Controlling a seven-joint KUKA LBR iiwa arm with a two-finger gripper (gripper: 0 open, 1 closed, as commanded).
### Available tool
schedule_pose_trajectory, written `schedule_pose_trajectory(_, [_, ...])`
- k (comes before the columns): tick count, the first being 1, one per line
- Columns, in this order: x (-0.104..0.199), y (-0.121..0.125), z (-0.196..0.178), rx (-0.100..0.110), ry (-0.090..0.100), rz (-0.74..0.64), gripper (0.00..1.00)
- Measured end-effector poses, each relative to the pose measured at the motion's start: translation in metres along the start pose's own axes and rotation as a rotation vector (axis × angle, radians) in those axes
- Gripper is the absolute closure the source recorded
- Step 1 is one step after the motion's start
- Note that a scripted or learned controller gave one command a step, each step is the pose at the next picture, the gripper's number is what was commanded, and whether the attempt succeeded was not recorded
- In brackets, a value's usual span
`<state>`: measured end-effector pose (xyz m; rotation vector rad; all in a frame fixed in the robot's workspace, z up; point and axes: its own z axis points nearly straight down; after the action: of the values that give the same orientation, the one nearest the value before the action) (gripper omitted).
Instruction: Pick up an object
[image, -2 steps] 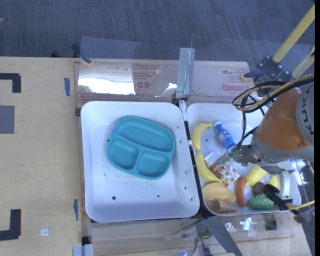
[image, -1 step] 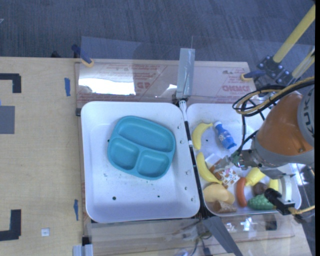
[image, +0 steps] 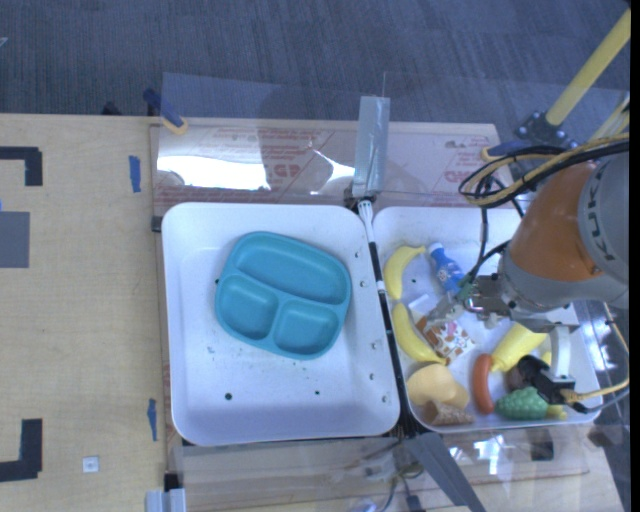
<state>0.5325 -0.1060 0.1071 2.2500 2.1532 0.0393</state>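
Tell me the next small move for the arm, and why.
Probably lower the pincer straight down onto the snack packet. It hangs over the right bin, beside the small bottle, and the packet lies just below it between a banana and the hot dog. I cannot see anything held.

Single arm (image: 590, 225) at 3 o'clock. Grey rounded casing at the outer edge, bearing part of a dark marking. Broad orange band (image: 560, 232) below it, glossy, curved like a collar. Grey wrist section (image: 545, 290) beneath the band, smooth. Metal fittings at the 9 o'clock end of the wrist. Black and yellow cables (image: 492, 175) looped at 12 o'clock of the band.
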Motion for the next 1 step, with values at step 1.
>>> schedule_pose_trajectory(1, [0.0334,-0.0043,-0.0808,0.03,-0.001,0.129,0.0])
